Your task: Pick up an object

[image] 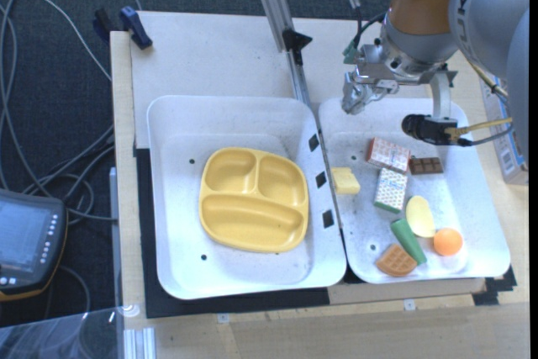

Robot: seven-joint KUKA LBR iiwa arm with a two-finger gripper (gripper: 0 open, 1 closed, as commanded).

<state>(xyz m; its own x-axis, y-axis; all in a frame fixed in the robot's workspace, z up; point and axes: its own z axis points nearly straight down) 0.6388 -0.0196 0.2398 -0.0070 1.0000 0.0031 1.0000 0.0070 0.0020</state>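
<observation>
1. the gripper [356,99] hangs over the far end of the right bin [492,219], near the divider between the two bins. whether it is apart or together i cannot tell at this size, and nothing visible is caught in it.
2. so the pick, in my judgement, is not yet made: every object lies on the bin floor, and the descent, the closing and the lift are all left to do.
3. nearest candidates, a little towards the camera from the tool: a pink speckled box [388,154] and a brown chocolate-like bar [425,166] just beside it.
4. a pale yellow block [345,180] sits by the divider, apart from the rest, probably the easiest one to reach cleanly.
5. further on: a white-and-green speckled carton [391,188], a yellow lemon-like piece [420,216], a green stick [408,241], an orange ball [448,242] and a waffle-like piece [397,261], all packed close together at the near end.
6. across the divider, the left bin [168,206] bears a yellow divided tray [252,199], not in play for now, i'd say.
7. labels: the two boxes carry print, but it is too small to read; no brand or writing can be made out anywhere.
</observation>
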